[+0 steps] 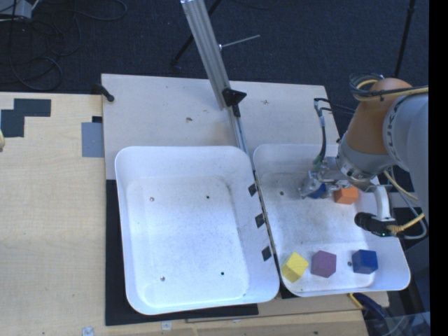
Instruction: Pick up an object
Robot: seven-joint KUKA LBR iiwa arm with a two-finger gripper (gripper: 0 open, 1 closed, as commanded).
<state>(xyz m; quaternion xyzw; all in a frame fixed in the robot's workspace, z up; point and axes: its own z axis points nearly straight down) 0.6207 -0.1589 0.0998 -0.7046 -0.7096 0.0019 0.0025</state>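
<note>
Overhead view of the bench. The arm (392, 128) reaches into the right bin (294, 166), its gripper (316, 186) low over the bin floor near the far right side. Whether the gripper is spread or closed, or has hold of anything, cannot be told from this view. A small blue object (320, 192) lies directly at the gripper, and an orange block (345, 195) sits just beside it. Along the near rim rest a yellow cube (295, 265), a purple cube (323, 263) and a blue cube (365, 260), well apart from the gripper. Good practice here is probably to centre on one object alone, keeping clear of the orange block, and close squarely before lifting. The left bin (140, 166) adjoins.
</note>
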